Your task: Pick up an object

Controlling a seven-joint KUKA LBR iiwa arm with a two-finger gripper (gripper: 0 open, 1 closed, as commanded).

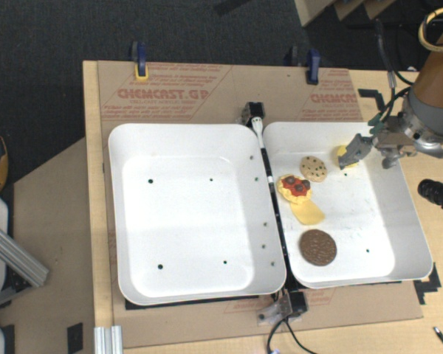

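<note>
A brown bench [96, 198] on a dark floor carries two white bins; the right bin [399, 227] holds the toy food. A small yellow piece [342, 152] lies in its far right part, directly at the gripper [354, 153], which comes in from the right and seems to touch it. Whether the claw is open or closed on the piece, I cannot tell. Just left lies a cookie [313, 168], then a red-and-yellow toy [295, 189], and nearer the camera a brown disc [318, 247].
</note>
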